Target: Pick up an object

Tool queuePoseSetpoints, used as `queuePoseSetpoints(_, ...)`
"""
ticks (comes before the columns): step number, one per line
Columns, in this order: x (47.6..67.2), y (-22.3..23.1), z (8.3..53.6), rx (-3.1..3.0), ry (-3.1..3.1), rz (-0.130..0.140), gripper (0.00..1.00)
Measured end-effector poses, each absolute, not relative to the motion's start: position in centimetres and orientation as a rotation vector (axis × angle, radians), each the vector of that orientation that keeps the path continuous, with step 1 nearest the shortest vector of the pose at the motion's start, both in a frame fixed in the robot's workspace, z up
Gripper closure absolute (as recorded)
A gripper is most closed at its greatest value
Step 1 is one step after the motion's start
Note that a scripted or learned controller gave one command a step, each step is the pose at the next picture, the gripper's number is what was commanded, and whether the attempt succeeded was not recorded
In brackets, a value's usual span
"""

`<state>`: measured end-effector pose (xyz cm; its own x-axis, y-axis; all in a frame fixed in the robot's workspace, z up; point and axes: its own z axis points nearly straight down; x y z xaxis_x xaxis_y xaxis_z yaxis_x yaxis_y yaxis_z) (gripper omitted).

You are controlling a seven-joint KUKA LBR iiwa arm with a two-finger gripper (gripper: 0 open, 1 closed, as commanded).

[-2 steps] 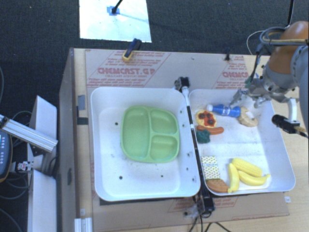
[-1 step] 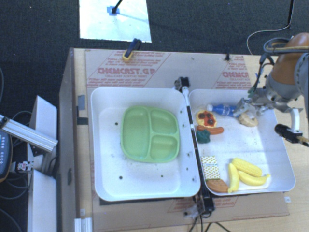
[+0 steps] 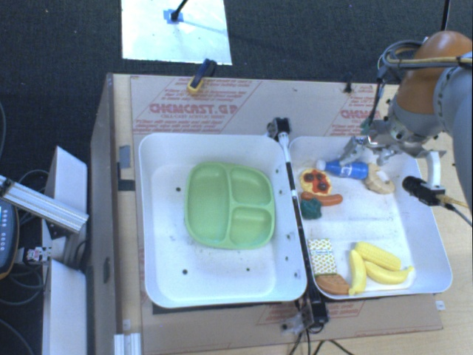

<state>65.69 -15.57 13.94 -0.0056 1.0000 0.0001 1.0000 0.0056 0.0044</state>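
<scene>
Two white bins sit on the worktop [image 3: 222, 98]; the claw [image 3: 367, 148] hangs with fingers spread over the right bin [image 3: 436, 261], just above a blue-and-white bottle [image 3: 344, 168] lying on its side. Green tray [image 3: 229, 204] fills the left bin [image 3: 159, 198].

A bench [image 3: 222, 98] topped with a clear printed sheet is carrying two shallow white bins side by side, their inner rims touching along the middle. The left bin [image 3: 159, 220] is sitting toward the bench's left half, the right bin [image 3: 432, 250] toward its right edge. A small yellow and black clamp [image 3: 199, 76] is lying tilted at the bench's far edge, above the left bin. A black clip [image 3: 278, 127] is sitting at the far end of the seam between the bins, another [image 3: 314, 313] at the near end.
</scene>
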Motion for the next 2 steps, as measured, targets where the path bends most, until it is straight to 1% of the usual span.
queuePoseSetpoints(1,64.1,-20.8,14.4,2.216,2.221,0.001,0.00)
queuePoseSetpoints(2,65.4,-9.3,12.3,2.215,2.227,0.005,0.00)
